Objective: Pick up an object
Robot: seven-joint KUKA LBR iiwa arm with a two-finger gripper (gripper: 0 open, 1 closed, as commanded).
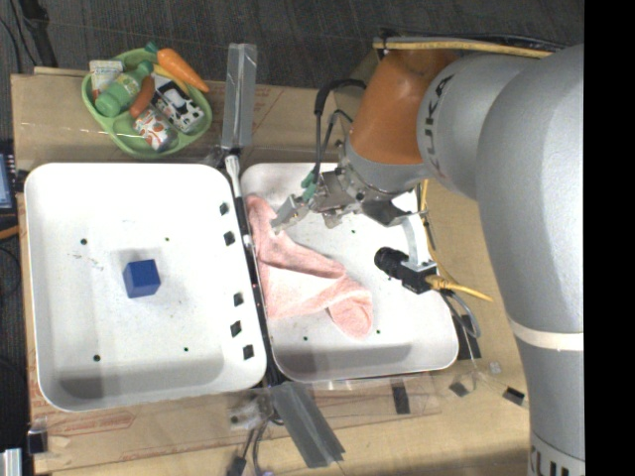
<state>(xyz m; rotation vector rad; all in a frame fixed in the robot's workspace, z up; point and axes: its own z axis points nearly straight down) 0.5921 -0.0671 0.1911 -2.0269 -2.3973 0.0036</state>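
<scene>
Counter (298, 107) carries two white bins side by side. Left bin (60, 266) holds a blue cube (142, 277) near its middle. Right bin (427, 340) holds a pink cloth (308, 281), crumpled along its left wall and trailing toward the centre. End effector (288, 211) sits low over the cloth's upper end; whether it is open or closed cannot be told. Beyond the left bin, a green bowl (104, 127) of toy food.

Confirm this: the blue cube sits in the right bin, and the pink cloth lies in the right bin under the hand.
Not quite. The camera view shows the blue cube in the left bin. The pink cloth does lie in the right bin, by the hand.
</scene>
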